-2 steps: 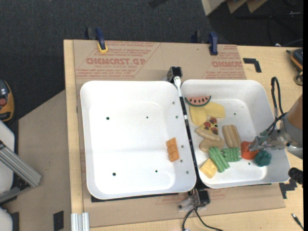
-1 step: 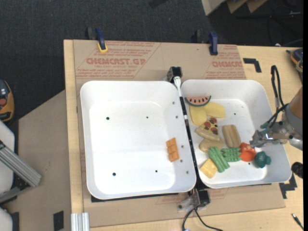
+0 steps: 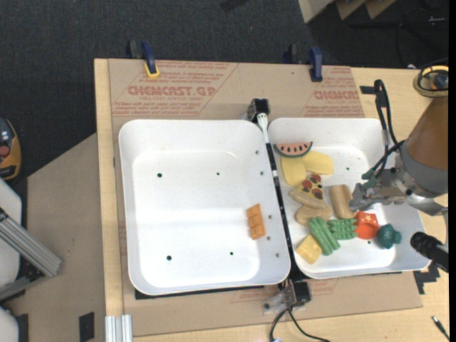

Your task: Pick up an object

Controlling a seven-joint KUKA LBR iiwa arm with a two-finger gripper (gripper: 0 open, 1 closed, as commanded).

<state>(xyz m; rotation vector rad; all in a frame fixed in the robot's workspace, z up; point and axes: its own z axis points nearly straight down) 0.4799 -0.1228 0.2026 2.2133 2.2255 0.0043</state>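
Arm reaching into the right bin [image 3: 356, 128].
Jaws are hovering just right of the tan toy [image 3: 340, 200], above the red piece [image 3: 366, 224]; their state is unclear.

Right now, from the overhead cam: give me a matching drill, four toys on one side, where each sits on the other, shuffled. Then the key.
Things:
1. orange block
2. watermelon slice
3. teal toy
4. yellow wedge

Places:
A. right bin, far end near the divider
B. left bin, near its right wall
C. right bin, near-left corner, beside the green toy
D. right bin, near-right part, next to the red toy

Pairs: 1-B, 2-A, 3-D, 4-C
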